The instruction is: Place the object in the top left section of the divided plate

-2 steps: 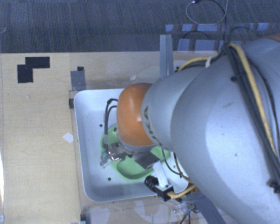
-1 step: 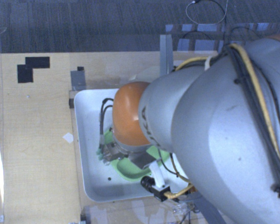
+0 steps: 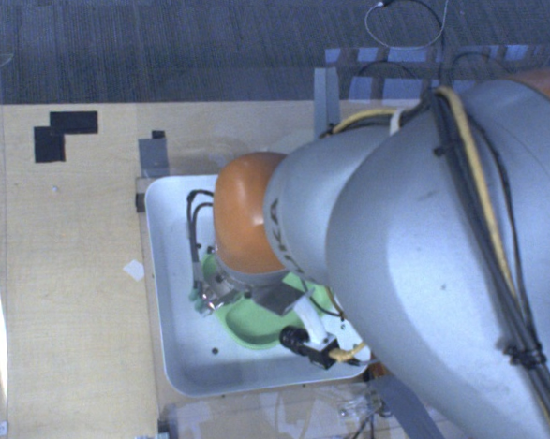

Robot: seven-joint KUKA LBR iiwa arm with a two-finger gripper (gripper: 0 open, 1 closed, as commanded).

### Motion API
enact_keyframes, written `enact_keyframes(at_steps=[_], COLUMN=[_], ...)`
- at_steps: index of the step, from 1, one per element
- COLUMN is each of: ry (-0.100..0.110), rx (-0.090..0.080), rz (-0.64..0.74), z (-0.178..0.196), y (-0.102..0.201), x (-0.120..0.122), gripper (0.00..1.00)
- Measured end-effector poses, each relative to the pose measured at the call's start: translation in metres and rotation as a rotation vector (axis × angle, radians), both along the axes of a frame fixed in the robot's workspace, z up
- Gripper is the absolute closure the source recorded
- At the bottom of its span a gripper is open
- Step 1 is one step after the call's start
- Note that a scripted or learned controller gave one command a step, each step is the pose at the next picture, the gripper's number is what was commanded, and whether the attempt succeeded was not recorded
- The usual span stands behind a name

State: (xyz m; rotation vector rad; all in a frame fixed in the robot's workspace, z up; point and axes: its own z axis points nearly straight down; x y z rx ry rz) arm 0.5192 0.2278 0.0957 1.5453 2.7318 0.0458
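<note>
Pale green divided plate (image 3: 254, 326): lying on the floor of the shallow white plastic bin (image 3: 170, 268), toward the bin's near right part; largely covered from above by the arm, so its sections cannot be told apart. Object to be placed: not identifiable beneath the arm. Two-finger gripper (image 3: 208, 298): seen at the plate's left edge, low over the bin floor; whether spread or closed cannot be told. Grey arm with orange band (image 3: 247, 216): extended over the plate from the right. Black-and-yellow connector (image 3: 314, 345): hung just right of the plate's near rim. Light wooden bench (image 3: 65, 304): surrounding the bin, left of the plate.
</note>
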Motion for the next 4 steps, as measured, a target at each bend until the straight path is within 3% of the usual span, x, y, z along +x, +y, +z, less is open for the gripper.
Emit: enact_keyframes(at_steps=[1,2,3,4], ry=[0.001,0.013,0.015,0.014], rx=[-0.002,-0.017,-0.014,-0.016], rz=[0.023,-0.244,-0.241,-0.237], z=[-0.002,0.057,0.056,0.065], y=[-0.014,-0.091,-0.089,-0.089], x=[-0.009,-0.030,-0.031,-0.029], gripper=[1.00,1.00,0.00,1.00])
